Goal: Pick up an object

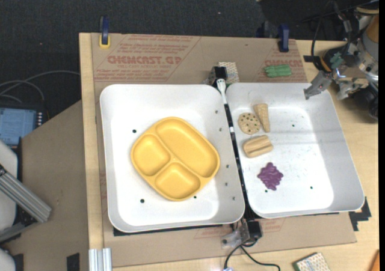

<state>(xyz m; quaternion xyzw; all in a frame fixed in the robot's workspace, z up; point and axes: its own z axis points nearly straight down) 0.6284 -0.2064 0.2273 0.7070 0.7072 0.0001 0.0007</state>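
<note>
**Bread roll likeliest pick; arm parked off the bin's far right corner**

Bread roll (257, 145) lay in the right bin (313, 167), left half, just beside the divider between the two bins. Nothing was lifted, so we judged the step as pre-approach: no descent, no contact.

Gripper (317, 86) sat over the right bin's upper right corner, well apart from every item. We couldn't tell whether it was released or clenched; too small and blurred. Nothing showed in it.

Other candidates in the same bin:
- cookie (248, 122), round, just above the roll
- cone-shaped piece (262, 116), touching or nearly touching the cookie's right side, long axis near vertical in view, narrow end pointing down
- purple grape cluster (270, 175), below the roll, lumpy, no clear axis

Roll's long axis ran roughly left-right in view, right end tilted slightly up. We judged the next move needed a traverse left and toward the near side, a wrist turn to close across the roll's short width, then a straight descent. The cookie being near left little margin on that side.

Left bin (114, 143) held a yellow divided plate (174, 157). A green object (278, 71) sat on the board outside the bins.
</note>
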